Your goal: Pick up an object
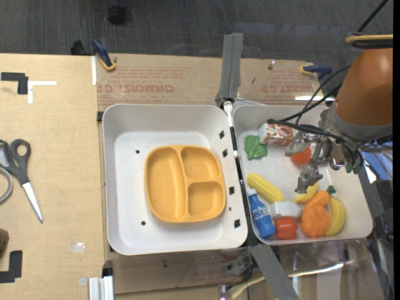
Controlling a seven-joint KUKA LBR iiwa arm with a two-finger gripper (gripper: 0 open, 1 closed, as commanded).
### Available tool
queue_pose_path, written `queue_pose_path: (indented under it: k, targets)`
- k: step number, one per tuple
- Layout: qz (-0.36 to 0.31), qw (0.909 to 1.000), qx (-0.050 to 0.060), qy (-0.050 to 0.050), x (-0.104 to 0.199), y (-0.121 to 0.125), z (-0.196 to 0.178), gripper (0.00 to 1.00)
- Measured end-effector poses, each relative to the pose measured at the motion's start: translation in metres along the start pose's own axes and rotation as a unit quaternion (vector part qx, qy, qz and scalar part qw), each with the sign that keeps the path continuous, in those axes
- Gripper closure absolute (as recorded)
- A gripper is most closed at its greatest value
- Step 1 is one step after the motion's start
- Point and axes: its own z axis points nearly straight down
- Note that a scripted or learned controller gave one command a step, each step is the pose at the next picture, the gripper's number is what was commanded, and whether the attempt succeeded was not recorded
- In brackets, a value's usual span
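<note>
Hovering low over the right bin (pixel 361 229), gripper (pixel 307 181) pointing down among the toys; open or closed, impossible to tell from here. Just left of gripper: corn cob (pixel 265 187). Right below gripper: orange carrot (pixel 315 216) and banana (pixel 338 215). Just above gripper: small red piece (pixel 300 156). Farther left, in the left bin (pixel 119 186): yellow divided plate (pixel 185 183).

**Count of things on the counter**

Two white bins: left bin (pixel 119 186), right bin (pixel 356 230). One yellow divided plate (pixel 185 183). One pair of scissors (pixel 22 174). In the right bin: one corn cob (pixel 265 187), one banana (pixel 338 215), one blue bottle (pixel 260 215), one green leaf (pixel 254 147).
</note>
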Motion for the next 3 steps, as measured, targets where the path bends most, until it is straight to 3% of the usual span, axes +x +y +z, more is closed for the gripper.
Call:
queue_pose_path:
  k: [1, 2, 3]
  targets:
    - [-0.007, 1.0, 0.001, -0.003, -0.046, -0.045, 0.1, 0.0]
    - [-0.009, 0.9999, 0.001, -0.006, -0.048, -0.043, 0.09, 1.0]
    - [0.102, 0.9948, 0.001, -0.004, -0.049, -0.086, 0.099, 1.0]
